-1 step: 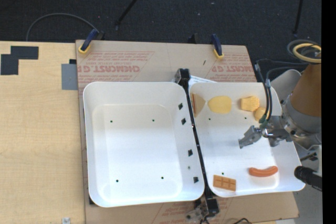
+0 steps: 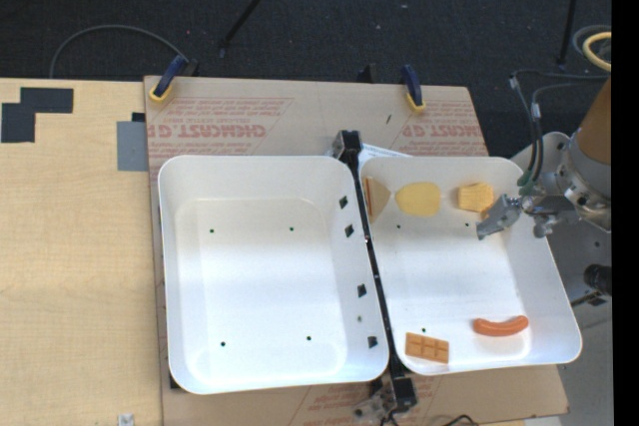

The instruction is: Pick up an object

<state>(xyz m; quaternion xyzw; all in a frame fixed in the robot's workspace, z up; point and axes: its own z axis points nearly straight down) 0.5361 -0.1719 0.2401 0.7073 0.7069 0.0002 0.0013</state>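
The right bin [image 2: 539, 284] holds several food toys. A brown wedge [image 2: 376, 198], a yellow round piece [image 2: 418, 199] and an orange-yellow block [image 2: 476, 197] lie along its far side. A red sausage [image 2: 500, 325] and a small waffle [image 2: 427, 347] lie near its front edge. My gripper [image 2: 517, 222] hangs over the bin's right rim, just right of the orange-yellow block. It is open, with nothing between its fingers.
The left bin [image 2: 180, 264] stands beside the right one, with a black divider [image 2: 361, 254] between them. Both rest on a cardboard sheet [image 2: 300, 115] clamped at the back. A wooden bench top [image 2: 70, 264] lies to the left.
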